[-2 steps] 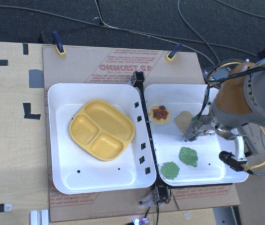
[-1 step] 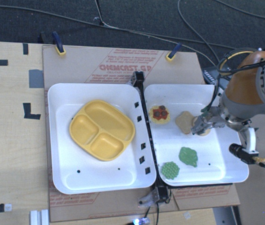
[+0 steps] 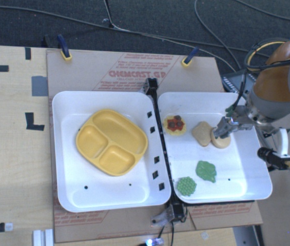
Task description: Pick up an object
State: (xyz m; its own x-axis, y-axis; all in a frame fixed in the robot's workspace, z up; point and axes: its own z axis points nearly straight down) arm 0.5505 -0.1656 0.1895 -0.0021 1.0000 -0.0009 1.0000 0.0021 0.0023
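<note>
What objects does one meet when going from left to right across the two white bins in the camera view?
Yellow divided tray → small pizza-like toy with red topping → round green piece → tan piece, with the leafy green piece below it → gripper.

Right bin [image 3: 237,181] holds 4 small food-like items. Pizza piece [image 3: 175,125]: round, yellow w/ red topping, flat, upper left near the divider. Tan cookie-like pair [image 3: 203,133]: pale beige, two lobes, mid-bin; right lobe sits under the tool [image 3: 219,134], contact unclear. Green leaf piece [image 3: 206,170]: flat, irregular, lower middle. Green bumpy round [image 3: 186,186]: dotted texture, lower left corner, just beside the leaf piece. Left bin [image 3: 62,137]: yellow 3-compartment tray [image 3: 112,142], flat, turned at an angle, centre.
</note>
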